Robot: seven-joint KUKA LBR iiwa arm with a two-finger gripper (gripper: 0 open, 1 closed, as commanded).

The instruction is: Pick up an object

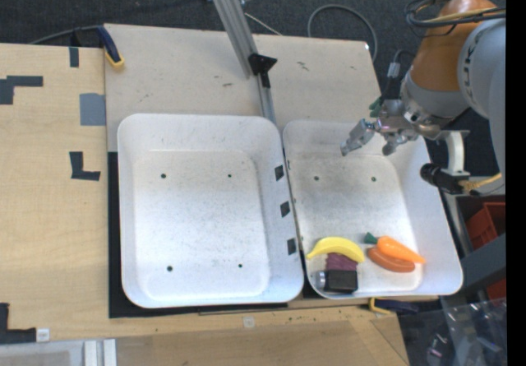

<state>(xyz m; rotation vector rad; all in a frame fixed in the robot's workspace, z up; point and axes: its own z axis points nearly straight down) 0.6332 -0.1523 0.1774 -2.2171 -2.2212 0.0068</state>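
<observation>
Nothing is picked up yet: the two-finger gripper [371, 138] hangs spread and bare over the right white bin's [431, 216] far end. The yellow plastic banana [335, 248], orange toy carrot [394, 254] and dark block [339, 274] lie untouched at the near edge, well apart from it.

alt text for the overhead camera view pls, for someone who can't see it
The arm's hand is over the far end of the right bin, holding nothing, while a yellow banana, an orange carrot and a dark block lie clustered at that bin's near edge. The left bin sits alongside.

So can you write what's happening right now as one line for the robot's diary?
tool: over right bin's far end, nothing held | banana, carrot, dark block: near end, untouched
</observation>
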